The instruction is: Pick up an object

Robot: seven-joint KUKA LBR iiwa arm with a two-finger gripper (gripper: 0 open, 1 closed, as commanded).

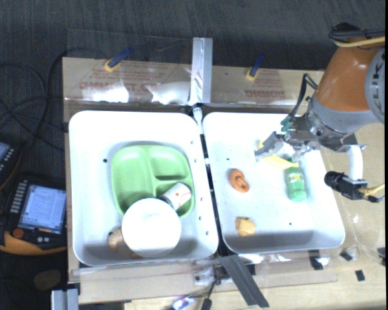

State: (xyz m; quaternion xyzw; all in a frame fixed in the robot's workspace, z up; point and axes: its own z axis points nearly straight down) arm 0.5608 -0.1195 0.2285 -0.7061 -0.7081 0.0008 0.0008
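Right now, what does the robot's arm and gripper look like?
The arm has a broad orange band above a grey wrist, with black cable running alongside. The gripper is small, metallic grey, with two thin fingers. A black-and-white fitting sticks out below the wrist.

No word, number or brand can be read anywhere. The clear plastic sheet [181, 86] taped along the far edge of the tabletop carries faint reddish print, too blurred to make out. The lit screen of the black handheld pendant with an orange edge [35, 208], lying left of the bins, shows pale panels but no legible characters.
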